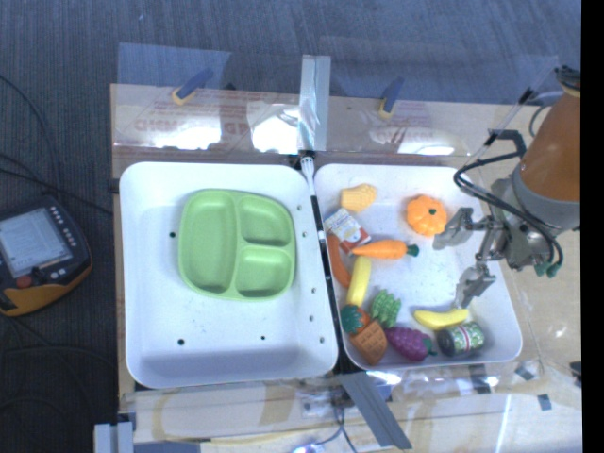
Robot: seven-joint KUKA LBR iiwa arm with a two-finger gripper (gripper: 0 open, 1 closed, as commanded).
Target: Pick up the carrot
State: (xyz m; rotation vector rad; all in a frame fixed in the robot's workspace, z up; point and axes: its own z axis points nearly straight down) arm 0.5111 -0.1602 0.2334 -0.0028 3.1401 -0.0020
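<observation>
1. Gripper [464, 258] is hanging over the right bin [505, 347] with its fingers spread wide, nothing between them.
2. The carrot [382, 249] lies flat off to the gripper's left, leafy end pointing toward it, well apart.
3. A small pumpkin [427, 215] sits up-left of the gripper, and a banana [441, 318] is just below it.
4. The green divided tray [236, 243] is way off left, in the other bin.

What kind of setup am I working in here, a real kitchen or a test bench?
Most likely a lab test bench, not a kitchen: two white bins sit taped to a board, the food such as the carrot and pumpkin looks like plastic toys, and a teach pendant lies on carpet.
</observation>
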